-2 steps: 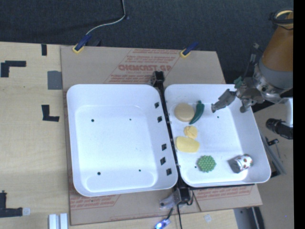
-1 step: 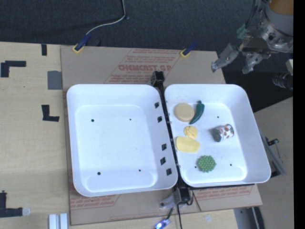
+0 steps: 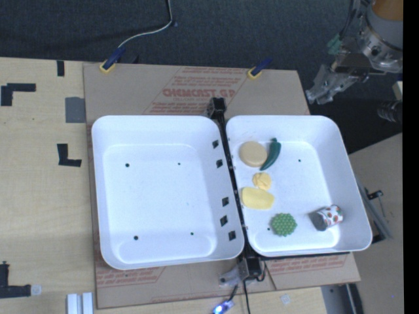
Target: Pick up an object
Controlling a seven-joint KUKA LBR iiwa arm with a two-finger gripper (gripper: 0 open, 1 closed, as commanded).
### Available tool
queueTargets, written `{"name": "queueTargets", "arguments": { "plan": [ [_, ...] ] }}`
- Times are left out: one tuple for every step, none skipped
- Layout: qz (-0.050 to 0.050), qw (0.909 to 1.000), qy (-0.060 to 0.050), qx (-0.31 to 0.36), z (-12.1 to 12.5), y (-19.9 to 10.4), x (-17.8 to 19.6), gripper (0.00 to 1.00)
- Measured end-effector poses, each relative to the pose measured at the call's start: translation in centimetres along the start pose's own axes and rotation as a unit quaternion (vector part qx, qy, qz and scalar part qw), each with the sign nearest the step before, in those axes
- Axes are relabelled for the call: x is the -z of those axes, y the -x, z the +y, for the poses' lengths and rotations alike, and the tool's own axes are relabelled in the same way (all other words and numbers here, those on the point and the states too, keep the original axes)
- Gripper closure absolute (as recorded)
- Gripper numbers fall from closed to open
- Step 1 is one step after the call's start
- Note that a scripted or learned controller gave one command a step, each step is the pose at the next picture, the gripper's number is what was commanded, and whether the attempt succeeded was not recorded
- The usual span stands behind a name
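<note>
The right bin [image 3: 308, 175] holds several small objects. A tan round disc [image 3: 252, 153] lies near the divider, with a dark green pepper [image 3: 272, 153] touching its right side. Below them lie a small yellow piece [image 3: 262, 180] and a larger yellow lump [image 3: 257, 199]. A green bumpy ball [image 3: 283, 224] sits near the front wall, and a grey, white and red toy [image 3: 327, 218] rests in the front right corner. My gripper [image 3: 325, 90] hangs above the bench behind the right bin's far right corner, outside the bin, open and with nothing between its fingers.
The left bin [image 3: 157, 175] sits beside the right one on a brown cardboard sheet [image 3: 190, 90]. Black clips [image 3: 226, 201] join the bins along their shared edge. A cable [image 3: 147, 33] runs across the dark backdrop.
</note>
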State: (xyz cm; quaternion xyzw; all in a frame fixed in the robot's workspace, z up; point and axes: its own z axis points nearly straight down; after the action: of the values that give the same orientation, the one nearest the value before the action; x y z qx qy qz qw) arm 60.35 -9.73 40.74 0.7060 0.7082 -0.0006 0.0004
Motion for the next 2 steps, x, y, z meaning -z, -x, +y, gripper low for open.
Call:
{"name": "queueTargets", "arguments": {
  "plan": [
    [-0.001, 1.0000, 0.008, 0.001, 4.3, -0.9, 12.6, 1.00],
    [0.002, 0.9999, -0.010, 0.002, -1.8, -9.0, -3.6, 1.00]
  ]
}}
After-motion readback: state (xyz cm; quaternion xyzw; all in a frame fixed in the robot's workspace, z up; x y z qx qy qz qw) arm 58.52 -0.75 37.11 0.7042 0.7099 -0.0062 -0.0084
